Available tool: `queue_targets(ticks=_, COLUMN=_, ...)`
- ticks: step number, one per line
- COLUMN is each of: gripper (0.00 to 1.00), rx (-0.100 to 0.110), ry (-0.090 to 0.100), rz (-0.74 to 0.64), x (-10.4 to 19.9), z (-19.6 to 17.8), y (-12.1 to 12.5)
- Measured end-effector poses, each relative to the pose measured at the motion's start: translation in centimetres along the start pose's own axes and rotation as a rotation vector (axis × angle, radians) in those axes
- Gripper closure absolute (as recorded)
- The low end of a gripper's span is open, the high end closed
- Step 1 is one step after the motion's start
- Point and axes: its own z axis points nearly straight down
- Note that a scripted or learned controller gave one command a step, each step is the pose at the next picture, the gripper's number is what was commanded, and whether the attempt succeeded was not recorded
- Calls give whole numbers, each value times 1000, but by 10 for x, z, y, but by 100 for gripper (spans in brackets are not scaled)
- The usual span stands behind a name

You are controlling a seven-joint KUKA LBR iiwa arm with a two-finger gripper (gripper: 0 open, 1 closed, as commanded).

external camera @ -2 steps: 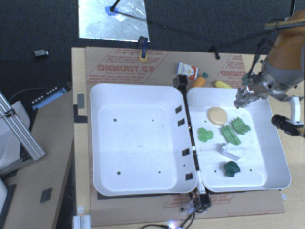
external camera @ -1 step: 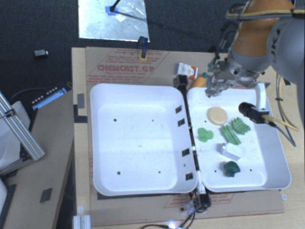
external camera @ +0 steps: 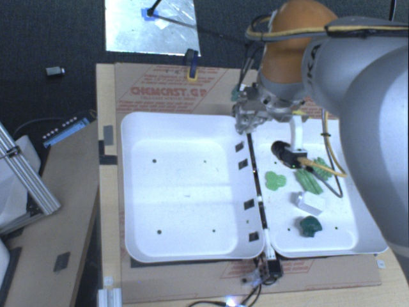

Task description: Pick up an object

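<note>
Several small things lie in the right bin point(external camera: 345, 238). A light green clover-shaped piece point(external camera: 276, 180) sits near the divider, with a green ribbed piece point(external camera: 311, 181) to its right. In front of them lie a pale grey block point(external camera: 309, 203) and a dark teal lump point(external camera: 310, 226). My gripper point(external camera: 245, 124) hangs over the back end of the divider between the two bins, behind and left of the green pieces. Nothing shows in its grasp. The large grey arm covers the right bin's far right side.
The left bin point(external camera: 137, 171) stands beside the right one, with black clips point(external camera: 249, 203) along the shared rim. Both rest on a cardboard sheet point(external camera: 166, 88). A blue and yellow clamp point(external camera: 191, 65) and a shiny metal plate point(external camera: 151, 18) lie behind.
</note>
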Motion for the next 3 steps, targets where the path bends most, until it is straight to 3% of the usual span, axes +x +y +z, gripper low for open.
queue_targets(ticks=2, gripper=100, rx=-7, ry=3, rz=0, x=177, z=-79, y=24)
queue_targets(ticks=3, gripper=100, rx=-3, ry=-1, rz=12, x=151, z=-106, y=-33)
